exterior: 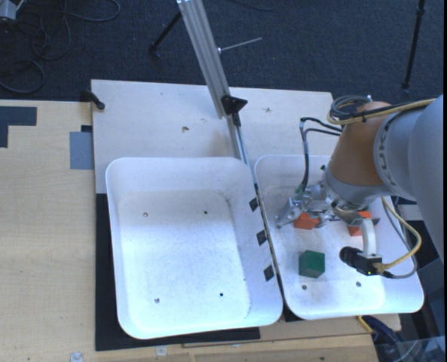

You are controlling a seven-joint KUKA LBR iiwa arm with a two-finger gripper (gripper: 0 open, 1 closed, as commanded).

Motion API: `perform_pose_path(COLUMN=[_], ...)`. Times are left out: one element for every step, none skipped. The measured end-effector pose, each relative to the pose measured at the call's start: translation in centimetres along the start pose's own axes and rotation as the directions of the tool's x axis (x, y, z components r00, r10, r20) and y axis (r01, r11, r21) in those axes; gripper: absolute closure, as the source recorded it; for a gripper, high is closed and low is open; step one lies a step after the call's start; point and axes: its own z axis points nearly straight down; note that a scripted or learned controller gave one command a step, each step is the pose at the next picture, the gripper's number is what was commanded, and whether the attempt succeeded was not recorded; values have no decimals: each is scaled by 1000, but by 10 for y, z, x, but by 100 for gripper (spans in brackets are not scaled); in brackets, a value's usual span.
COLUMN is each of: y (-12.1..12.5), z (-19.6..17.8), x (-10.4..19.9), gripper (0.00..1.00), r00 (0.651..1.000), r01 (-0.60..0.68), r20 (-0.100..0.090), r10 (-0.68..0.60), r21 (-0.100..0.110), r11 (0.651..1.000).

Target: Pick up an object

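metal two-finger gripper (304,211): low in right white shallow bin (404,296), jaws closed on small orange block (307,221) | green cube (311,264): near bin's front edge, apart

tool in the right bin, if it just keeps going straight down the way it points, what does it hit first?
Most likely the orange block: the tool points down into the right bin and sits right over it. Depth is unclear from this slanted view, so contact may already exist. The green block lies nearer the camera, off that line.
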Motion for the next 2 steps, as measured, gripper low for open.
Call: perform_pose_path(y=[0, -3], z=[-10, -103], x=[-2, 68], gripper=[100, 100], r00=[1000, 1000], r01=[-5, 8], r20=[-2, -4], r10=[5, -8], r21=[3, -3], r11=[1000, 1000])
